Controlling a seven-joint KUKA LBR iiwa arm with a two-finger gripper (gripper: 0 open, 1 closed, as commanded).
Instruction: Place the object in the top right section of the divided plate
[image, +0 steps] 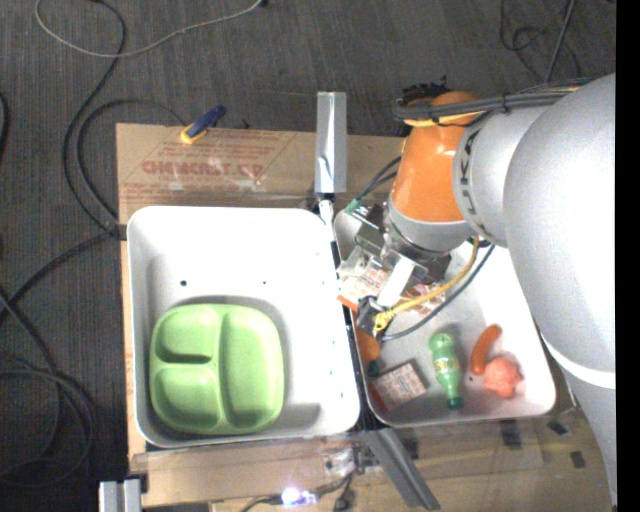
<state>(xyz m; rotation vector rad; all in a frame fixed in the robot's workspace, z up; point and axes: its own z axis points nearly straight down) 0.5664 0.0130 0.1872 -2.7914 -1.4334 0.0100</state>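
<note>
I saw red unreadable print on cardboard (210, 168), green plate (217, 367) in left bin (240, 225), bottle (446, 368), carrot (484, 348) in right bin (535, 398), couldn't tell jaws' state.

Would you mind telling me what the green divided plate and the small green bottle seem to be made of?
The divided plate looks like matte moulded plastic: uniform lime colour, soft rounded ridges. The bottle seems to be glossy plastic, possibly a toy, judging by its bright highlights; glass cannot be excluded.

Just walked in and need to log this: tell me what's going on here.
A grey robot arm is reaching down into the right bin, which holds a green bottle, a sausage, a pink toy and a small packet. The green divided plate sits in the left bin, nothing on it yet.
</note>
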